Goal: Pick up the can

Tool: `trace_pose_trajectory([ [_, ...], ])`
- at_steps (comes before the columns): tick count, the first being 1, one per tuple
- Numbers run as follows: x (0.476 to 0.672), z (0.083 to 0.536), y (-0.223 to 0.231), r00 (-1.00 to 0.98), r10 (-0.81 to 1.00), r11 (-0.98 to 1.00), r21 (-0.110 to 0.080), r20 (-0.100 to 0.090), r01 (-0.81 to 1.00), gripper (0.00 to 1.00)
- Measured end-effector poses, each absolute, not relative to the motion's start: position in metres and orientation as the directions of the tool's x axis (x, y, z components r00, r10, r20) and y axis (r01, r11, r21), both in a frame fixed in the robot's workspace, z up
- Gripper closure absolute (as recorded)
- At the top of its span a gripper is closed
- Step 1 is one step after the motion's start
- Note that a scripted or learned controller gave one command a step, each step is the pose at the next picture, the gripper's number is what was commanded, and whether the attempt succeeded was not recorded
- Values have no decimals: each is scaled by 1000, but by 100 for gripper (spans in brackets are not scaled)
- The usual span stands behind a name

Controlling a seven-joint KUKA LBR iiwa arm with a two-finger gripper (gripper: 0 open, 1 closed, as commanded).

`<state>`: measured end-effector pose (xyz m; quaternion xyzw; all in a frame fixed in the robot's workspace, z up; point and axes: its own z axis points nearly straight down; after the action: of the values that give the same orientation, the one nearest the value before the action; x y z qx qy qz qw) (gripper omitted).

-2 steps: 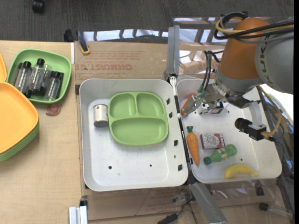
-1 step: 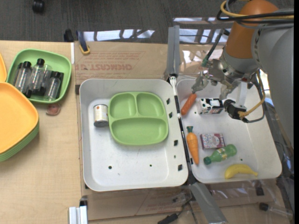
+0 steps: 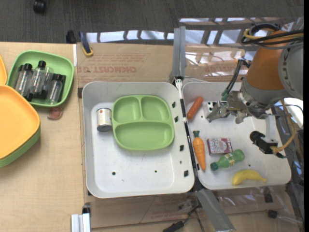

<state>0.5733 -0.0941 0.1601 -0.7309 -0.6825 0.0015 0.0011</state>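
The can (image 3: pixel 104 119) is a small silver cylinder lying on its side in the left bin (image 3: pixel 96 173), against the left edge of the green divided plate (image 3: pixel 143 122). My gripper (image 3: pixel 213 112) hangs over the upper part of the right bin (image 3: pixel 277 178), far to the right of the can. It is open and holds nothing. The grey arm with its orange band (image 3: pixel 268 69) comes in from the upper right.
The right bin holds two carrots (image 3: pixel 194 108) (image 3: pixel 199 151), a pink packet (image 3: pixel 219 145), a green bottle (image 3: pixel 228 159) and a banana (image 3: pixel 248 178). On the bench at the left stand a green tray of vials (image 3: pixel 40 79) and stacked orange plates (image 3: pixel 17 124).
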Motion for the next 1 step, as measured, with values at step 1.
trace_pose_trajectory([
  [1, 608, 91, -96, -130, 991, 130, -2, 0, 991, 0],
])
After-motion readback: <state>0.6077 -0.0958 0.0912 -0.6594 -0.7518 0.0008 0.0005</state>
